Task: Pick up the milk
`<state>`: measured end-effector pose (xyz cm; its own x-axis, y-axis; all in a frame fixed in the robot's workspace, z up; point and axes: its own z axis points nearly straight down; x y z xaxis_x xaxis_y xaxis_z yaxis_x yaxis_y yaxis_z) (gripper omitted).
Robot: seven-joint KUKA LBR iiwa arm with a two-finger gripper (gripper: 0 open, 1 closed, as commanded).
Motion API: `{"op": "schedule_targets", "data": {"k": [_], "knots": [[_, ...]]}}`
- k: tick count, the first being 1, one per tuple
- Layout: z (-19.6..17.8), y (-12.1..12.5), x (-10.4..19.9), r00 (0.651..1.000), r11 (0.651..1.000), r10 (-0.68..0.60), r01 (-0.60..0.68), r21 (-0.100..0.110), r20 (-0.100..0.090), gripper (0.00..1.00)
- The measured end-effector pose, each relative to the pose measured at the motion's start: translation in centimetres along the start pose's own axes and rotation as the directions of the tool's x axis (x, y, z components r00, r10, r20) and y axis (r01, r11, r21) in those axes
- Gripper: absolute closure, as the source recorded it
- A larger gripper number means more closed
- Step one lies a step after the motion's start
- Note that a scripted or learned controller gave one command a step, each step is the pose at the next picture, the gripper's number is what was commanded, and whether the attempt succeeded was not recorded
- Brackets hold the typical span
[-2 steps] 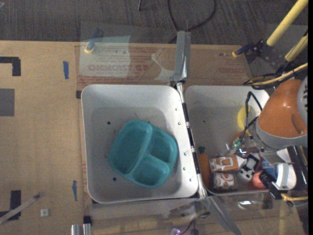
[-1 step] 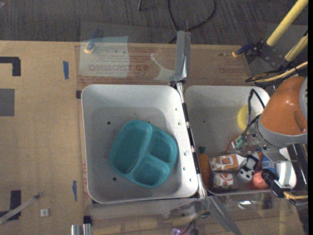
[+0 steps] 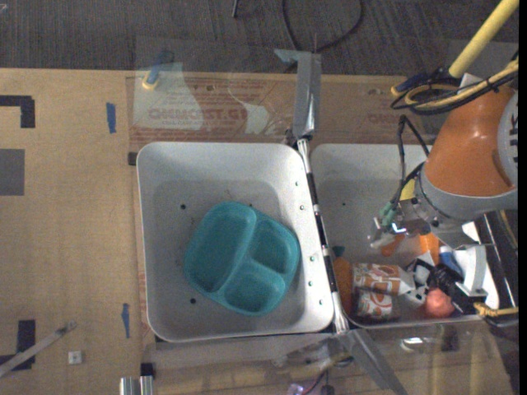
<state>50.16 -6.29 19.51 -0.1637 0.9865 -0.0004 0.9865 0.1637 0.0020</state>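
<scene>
A smooth teal divided plate [image 3: 242, 257] lies in the left white bin [image 3: 156, 179]. In the right bin [image 3: 346, 175], the boxy orange-and-white milk [image 3: 380, 290] lies flat near the front wall, below the metallic end effector [image 3: 394, 227].

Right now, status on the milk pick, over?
Gripper low over right white bin. Orange-and-white milk carton lying at bin's near edge, not gripped. Red ball and small clutter crowd beside it. Teal divided plate in left bin.

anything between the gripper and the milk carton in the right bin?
Nothing visible. The gripper hangs over the right bin, just above the milk carton lying on its side along the near wall. Small items crowd the carton's right end, not the gap above it.
</scene>
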Motion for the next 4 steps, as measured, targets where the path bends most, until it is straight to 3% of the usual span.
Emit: {"op": "schedule_targets", "data": {"k": [1,2,3,4], "knots": [[0.1,-0.1,-0.1,1.0,1.0,0.002,-0.002,0.001,0.0,0.0],[9.1,-1.9,-2.9,1.0,0.999,-0.031,0.031,-0.018,0.008,0.0],[-1.8,-2.7,-3.6,0.98,0.98,0.199,-0.199,0.0,0.001,0.0],[10.0,-2.7,-2.8,0.987,0.987,0.162,-0.162,-0.001,0.001,0.0]]}}
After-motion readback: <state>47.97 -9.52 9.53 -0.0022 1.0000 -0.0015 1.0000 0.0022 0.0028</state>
